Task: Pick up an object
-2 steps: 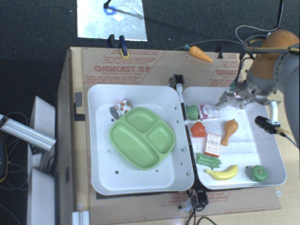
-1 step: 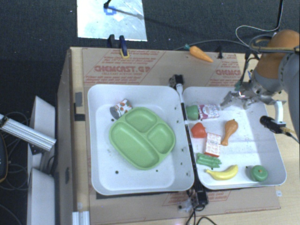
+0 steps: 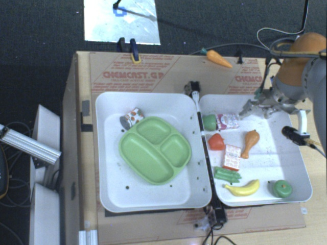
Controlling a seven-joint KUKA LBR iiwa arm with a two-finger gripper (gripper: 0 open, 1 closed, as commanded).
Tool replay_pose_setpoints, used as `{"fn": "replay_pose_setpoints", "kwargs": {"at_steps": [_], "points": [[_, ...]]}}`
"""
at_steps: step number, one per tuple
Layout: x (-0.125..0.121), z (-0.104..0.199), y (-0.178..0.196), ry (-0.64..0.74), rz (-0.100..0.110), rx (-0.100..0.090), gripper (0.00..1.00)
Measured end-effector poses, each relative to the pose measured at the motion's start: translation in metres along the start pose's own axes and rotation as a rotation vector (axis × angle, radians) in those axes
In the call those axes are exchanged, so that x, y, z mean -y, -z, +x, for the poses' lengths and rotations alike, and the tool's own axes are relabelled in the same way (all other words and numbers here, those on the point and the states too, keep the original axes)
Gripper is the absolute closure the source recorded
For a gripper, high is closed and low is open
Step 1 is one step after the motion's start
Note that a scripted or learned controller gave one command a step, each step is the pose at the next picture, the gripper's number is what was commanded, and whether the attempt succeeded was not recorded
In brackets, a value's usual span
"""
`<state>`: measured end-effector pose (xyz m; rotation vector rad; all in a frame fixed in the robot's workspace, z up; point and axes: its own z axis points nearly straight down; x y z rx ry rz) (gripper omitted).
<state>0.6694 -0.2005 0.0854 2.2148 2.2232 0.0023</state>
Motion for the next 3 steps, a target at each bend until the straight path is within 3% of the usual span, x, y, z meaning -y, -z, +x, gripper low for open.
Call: {"fn": "replay_pose_setpoints", "kwargs": {"at_steps": [3], "points": [[0.0, -0.002, 0.0, 0.0, 0.0, -0.001, 0.0]]}}
